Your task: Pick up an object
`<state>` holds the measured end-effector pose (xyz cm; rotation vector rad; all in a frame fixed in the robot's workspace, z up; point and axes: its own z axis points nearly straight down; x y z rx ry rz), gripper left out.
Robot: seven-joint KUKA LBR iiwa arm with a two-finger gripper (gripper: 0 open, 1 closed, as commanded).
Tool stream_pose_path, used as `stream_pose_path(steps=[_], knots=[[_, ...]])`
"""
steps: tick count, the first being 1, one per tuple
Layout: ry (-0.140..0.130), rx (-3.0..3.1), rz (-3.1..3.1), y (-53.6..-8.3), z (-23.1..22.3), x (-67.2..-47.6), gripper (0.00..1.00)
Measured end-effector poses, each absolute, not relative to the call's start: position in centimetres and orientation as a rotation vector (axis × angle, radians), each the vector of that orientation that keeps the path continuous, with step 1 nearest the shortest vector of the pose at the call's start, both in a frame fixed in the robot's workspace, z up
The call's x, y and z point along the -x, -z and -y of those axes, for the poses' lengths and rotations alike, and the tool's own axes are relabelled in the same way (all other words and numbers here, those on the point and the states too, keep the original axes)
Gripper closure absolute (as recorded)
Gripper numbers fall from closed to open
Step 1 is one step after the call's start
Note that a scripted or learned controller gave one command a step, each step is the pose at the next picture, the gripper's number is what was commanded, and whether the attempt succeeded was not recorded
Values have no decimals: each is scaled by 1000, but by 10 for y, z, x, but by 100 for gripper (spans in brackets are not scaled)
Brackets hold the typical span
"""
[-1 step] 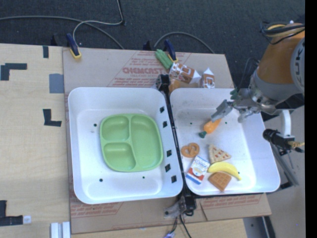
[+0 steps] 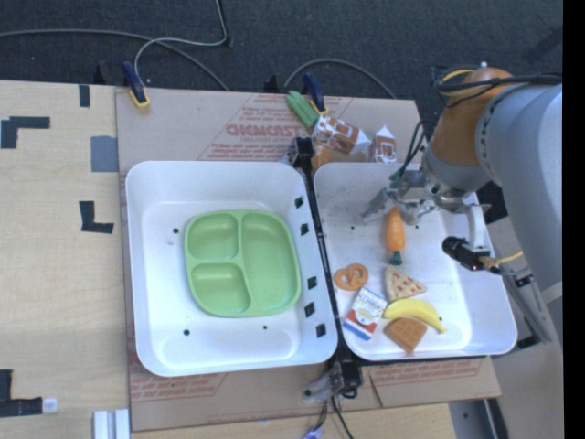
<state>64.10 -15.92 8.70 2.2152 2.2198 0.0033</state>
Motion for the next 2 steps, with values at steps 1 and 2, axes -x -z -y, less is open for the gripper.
stream_pose_path(steps=[1,2], knots=[[0,-2217,-2220,-86,135,-621,0],[-1,-2215,-2219,-97,135,-622,100]])
